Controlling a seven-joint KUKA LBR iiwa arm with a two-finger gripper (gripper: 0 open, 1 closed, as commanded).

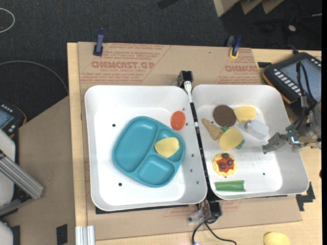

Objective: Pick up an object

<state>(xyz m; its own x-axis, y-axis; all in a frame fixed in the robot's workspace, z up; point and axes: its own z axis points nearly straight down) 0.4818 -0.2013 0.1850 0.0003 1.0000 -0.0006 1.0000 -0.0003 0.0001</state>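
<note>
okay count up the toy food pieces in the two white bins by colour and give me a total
Yellow: 3, one on the blue tray, one by the brown disc, one mid-bin
Brown: 1
Tan: 1
Orange-red: 1
Pale grey: 1
Green: 1
Red-topped, pizza-like: 1
Total: 9

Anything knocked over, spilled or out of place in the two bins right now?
Nothing stands out. The blue divided plate lies flat in the left bin with a yellow piece on it; the other toy foods lie loosely clustered in the right bin.
</note>
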